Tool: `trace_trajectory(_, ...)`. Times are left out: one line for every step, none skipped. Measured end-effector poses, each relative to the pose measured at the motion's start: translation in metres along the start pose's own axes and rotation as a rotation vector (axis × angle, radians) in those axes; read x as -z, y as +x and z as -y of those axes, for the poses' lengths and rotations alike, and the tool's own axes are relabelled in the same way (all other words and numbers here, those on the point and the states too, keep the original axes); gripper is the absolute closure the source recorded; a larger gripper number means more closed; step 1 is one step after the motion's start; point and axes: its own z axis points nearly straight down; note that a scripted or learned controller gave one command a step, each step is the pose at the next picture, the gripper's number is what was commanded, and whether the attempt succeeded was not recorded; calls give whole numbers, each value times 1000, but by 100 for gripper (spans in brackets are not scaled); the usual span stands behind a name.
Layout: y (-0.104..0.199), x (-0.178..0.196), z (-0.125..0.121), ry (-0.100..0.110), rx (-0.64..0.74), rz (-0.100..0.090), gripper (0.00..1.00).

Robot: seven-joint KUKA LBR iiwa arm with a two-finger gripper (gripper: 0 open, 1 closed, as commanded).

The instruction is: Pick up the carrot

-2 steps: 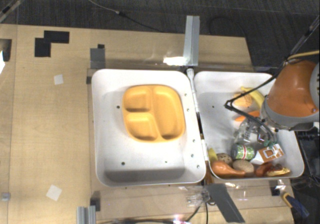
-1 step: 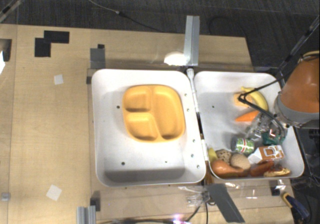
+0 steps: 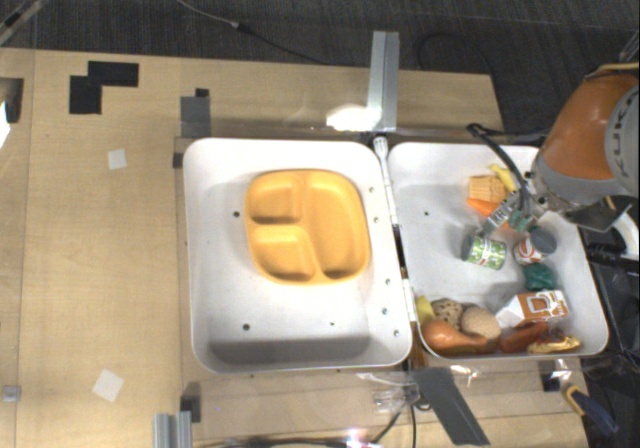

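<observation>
The carrot (image 3: 447, 338) is an orange, tapered piece lying along the front wall of the right bin (image 3: 430, 186), near its front left corner. A tan bread roll (image 3: 481, 322) partly rests on it. My gripper (image 3: 512, 213) hangs over the middle of the right bin, just above and right of a green can (image 3: 487, 252) and well behind the carrot. Nothing can be seen held in it.
Around the gripper lie an orange waffle-like piece (image 3: 486, 190), a red-and-white item (image 3: 528, 252), a green item (image 3: 541, 276) and an orange box (image 3: 544, 306). A red sausage (image 3: 520, 337) and a banana (image 3: 556, 344) line the front wall. The left bin (image 3: 215, 266) holds a yellow divided plate (image 3: 303, 224).
</observation>
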Motion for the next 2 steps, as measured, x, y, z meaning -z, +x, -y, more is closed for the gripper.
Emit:
trace_trajectory(0, 0, 1, 1, 0, 0, 0)
trace_trajectory(-29, -2, -62, 9, -128, -9, 0)
